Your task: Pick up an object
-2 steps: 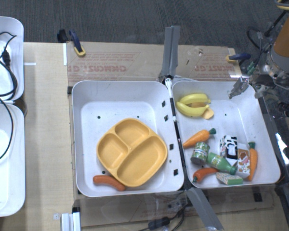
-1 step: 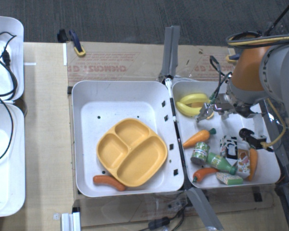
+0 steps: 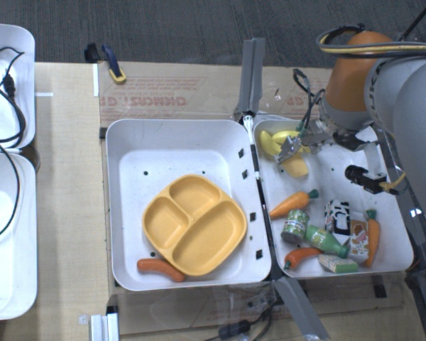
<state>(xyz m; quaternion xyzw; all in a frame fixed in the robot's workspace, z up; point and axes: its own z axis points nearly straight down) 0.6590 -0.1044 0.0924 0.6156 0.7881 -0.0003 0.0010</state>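
The right bin (image 3: 325,178) holds a yellow banana (image 3: 269,141) at its far left corner, with a pale yellow lump (image 3: 297,167) just in front of it. My gripper (image 3: 290,148) hangs low between these two, right by the banana's end and above the lump. I see nothing clearly held. Nearer the front lie an orange carrot (image 3: 291,203), a green can (image 3: 295,226), a green bottle (image 3: 327,241), a black-and-white carton (image 3: 337,217) and a second carrot (image 3: 373,239).
The left bin (image 3: 114,190) carries a yellow divided plate (image 3: 194,224) and a red-orange sausage (image 3: 160,268) at its front. A small carrot (image 3: 300,256) and a pale wedge (image 3: 339,264) lie at the right bin's front. The arm fills the upper right.
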